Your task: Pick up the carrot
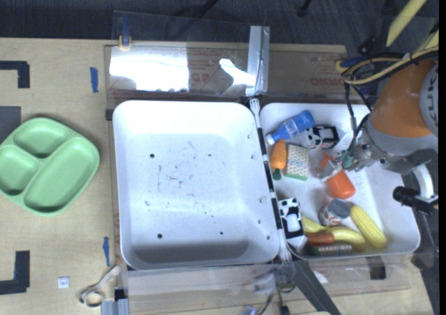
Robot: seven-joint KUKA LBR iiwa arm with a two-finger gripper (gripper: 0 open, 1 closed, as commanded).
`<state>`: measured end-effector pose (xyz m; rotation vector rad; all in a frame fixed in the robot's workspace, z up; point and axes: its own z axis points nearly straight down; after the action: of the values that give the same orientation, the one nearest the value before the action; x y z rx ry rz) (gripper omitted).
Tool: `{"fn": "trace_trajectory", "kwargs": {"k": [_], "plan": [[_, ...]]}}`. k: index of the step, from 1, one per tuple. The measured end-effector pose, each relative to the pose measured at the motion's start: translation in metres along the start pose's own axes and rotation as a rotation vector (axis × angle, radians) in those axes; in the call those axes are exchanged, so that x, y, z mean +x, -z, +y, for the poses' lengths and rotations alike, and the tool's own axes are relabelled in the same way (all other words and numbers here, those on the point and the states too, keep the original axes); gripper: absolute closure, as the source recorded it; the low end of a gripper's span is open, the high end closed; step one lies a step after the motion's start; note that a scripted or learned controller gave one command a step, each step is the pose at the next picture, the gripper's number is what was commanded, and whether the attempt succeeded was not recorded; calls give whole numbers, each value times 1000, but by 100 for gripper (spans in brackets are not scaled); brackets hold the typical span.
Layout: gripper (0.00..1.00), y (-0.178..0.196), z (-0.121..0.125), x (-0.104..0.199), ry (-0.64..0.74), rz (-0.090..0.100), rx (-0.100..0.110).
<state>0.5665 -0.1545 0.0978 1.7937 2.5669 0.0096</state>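
Orange carrot (279, 156) lies well left of gripper (346, 161); jaw state cannot be told; approach to be centred over carrot.

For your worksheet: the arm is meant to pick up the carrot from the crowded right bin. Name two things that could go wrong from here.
1. The carrot lies hard against the bin's left wall and touches a sponge-like block, so fingers may lack room or grab the block.
2. The gripper hangs nearer an orange toy; a descent from here could take that similar-coloured piece instead.
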Motion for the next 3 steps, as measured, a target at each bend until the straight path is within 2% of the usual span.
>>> {"fn": "trace_trajectory", "kwargs": {"k": [1,2,3], "plan": [[100,74,-35,-40,427,3,6],[100,91,-40,-48,519,3,5],[100,116,15,-30,390,3,5]]}}
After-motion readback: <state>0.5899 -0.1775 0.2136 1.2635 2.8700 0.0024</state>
